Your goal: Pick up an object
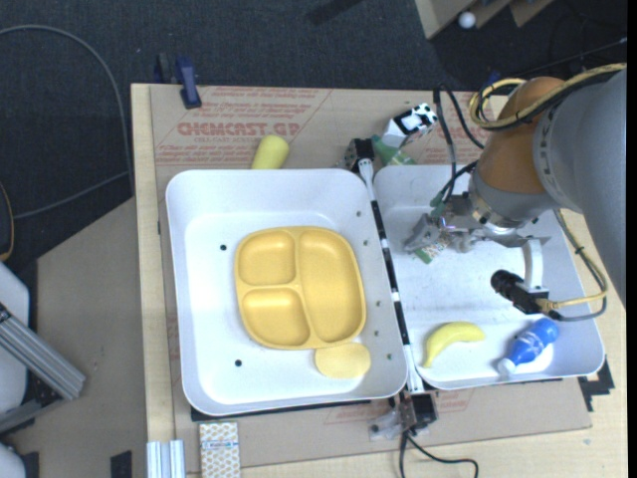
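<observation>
One banana (453, 340) lies below the gripper (430, 239).

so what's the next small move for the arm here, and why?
Probably a short shift toward the banana before descending. The gripper sits over the upper left of the right bin, with nothing clearly between its fingers. The banana and the blue bottle lie near that bin's front edge, and the banana has open floor around it.

**Legible Markings**

I read one marking: red printed lettering, approximately "CHEMCAST GP", on the brown cardboard sheet (299, 118) under the bins, above the left bin. Smaller red lines around it are too small for me to resolve.
</observation>
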{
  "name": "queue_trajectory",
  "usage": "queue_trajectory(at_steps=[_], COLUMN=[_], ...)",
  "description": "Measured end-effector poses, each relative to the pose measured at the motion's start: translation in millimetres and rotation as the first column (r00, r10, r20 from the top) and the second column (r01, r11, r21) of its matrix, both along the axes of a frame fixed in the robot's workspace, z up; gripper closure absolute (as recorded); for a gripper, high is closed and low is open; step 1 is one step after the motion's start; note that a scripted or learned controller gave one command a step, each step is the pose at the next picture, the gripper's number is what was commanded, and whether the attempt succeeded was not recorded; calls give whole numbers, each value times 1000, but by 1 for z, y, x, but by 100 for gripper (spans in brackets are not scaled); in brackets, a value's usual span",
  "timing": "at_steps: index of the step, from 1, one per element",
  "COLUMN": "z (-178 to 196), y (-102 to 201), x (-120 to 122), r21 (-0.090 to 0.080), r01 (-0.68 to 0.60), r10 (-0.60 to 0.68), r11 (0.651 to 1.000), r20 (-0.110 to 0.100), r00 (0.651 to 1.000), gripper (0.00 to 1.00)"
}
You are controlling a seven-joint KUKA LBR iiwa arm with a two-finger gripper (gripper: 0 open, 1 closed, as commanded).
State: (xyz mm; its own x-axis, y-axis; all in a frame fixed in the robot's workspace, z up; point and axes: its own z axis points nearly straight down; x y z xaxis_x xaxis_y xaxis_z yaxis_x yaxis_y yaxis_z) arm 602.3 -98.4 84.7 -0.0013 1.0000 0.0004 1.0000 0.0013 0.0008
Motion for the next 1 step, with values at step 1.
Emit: queue_trajectory(at_steps=[1], z=[10], y=[0], x=[0], r21=[-2], r01=[-1], r10=[1], r11=[1000], r20=[1], r00=[1000], gripper=[100])
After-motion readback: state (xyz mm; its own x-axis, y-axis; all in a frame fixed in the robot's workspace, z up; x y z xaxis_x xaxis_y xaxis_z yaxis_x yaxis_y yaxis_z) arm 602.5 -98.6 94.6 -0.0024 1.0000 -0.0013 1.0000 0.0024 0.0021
